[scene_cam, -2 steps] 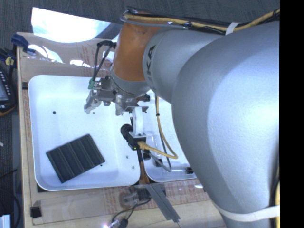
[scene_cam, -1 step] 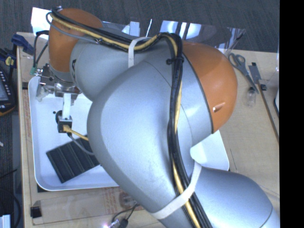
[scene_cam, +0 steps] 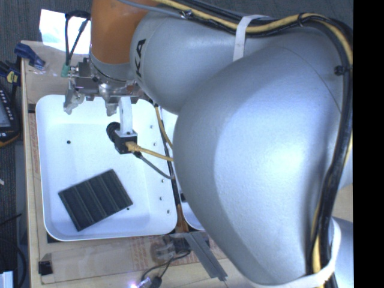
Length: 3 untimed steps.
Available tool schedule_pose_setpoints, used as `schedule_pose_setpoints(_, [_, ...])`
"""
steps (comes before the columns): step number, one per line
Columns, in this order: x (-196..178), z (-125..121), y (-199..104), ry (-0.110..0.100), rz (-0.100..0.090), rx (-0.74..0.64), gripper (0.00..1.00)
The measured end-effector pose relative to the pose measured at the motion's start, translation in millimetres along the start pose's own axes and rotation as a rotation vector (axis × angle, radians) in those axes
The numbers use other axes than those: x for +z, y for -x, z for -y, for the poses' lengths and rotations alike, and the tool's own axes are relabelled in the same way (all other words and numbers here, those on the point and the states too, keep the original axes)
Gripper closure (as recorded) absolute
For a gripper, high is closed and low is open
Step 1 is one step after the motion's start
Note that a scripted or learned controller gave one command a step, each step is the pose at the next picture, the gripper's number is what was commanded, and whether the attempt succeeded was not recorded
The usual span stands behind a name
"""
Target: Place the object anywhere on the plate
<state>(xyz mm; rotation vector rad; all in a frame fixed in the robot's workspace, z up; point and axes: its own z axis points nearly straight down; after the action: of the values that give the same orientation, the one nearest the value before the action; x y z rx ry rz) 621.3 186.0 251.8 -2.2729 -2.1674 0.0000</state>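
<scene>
my gripper [scene_cam: 90, 105] hangs with fingers apart and grasping nothing, over the upper part of the left bin [scene_cam: 51, 161]; the dark ribbed plate [scene_cam: 96, 199] lies near its lower edge.

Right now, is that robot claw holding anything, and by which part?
Nothing appears held. The gripper hangs over the left bin with bare white floor between its fingers, while the dark ridged plate lies apart, nearer the bin's front.

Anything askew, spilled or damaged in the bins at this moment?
Nothing spilled or broken. The dark ribbed plate lies flat but skewed, its edges at a slant to the walls of the left bin. The gripper hangs over that bin's far end, well apart from the plate.
</scene>
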Motion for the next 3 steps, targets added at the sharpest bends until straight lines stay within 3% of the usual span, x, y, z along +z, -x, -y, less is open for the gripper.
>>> schedule_pose_setpoints(1, [101, -31, -31, -0.007, 0.003, -0.07, 1.0])
schedule_pose_setpoints(2, [88, 0, 0, -0.005, 0.002, -0.489, 1.0])
schedule_pose_setpoints(3, [49, 50, 22, -0.003, 0.001, -0.861, 1.0])
